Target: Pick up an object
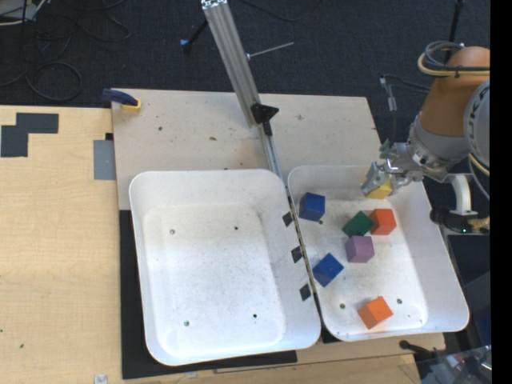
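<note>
Green [358, 224], red [384, 221] and purple [359, 248] cubes crowd just below the hand [379, 181], which grips a small yellow block [381, 189].

At the right edge of the frame is the arm [448, 110]. It has a rounded orange band on top and a smooth grey shell under it. Grey cables make a loop above the orange part. At the wrist is a small metallic silver pincer [384, 178] with shiny angular parts
</note>
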{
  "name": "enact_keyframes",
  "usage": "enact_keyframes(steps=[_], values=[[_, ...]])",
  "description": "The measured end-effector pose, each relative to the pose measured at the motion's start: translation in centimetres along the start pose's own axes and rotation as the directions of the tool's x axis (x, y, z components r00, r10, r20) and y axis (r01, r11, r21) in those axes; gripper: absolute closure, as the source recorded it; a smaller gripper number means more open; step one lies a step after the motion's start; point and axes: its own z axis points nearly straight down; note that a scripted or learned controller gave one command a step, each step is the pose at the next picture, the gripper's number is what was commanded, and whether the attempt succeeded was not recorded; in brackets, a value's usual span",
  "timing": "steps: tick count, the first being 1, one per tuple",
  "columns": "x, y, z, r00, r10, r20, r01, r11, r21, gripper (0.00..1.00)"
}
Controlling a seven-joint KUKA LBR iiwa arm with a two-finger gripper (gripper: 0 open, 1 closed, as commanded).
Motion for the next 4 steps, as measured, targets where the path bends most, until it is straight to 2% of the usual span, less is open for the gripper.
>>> enact_keyframes(steps=[2,4], values=[[0.1,0.0,-8.3,1.0,0.001,-0.001,-0.001,1.0,0.002,1.0],[8.3,-3.2,-8.5,1.0,0.0,-0.003,0.0,1.0,0.009,1.0]])
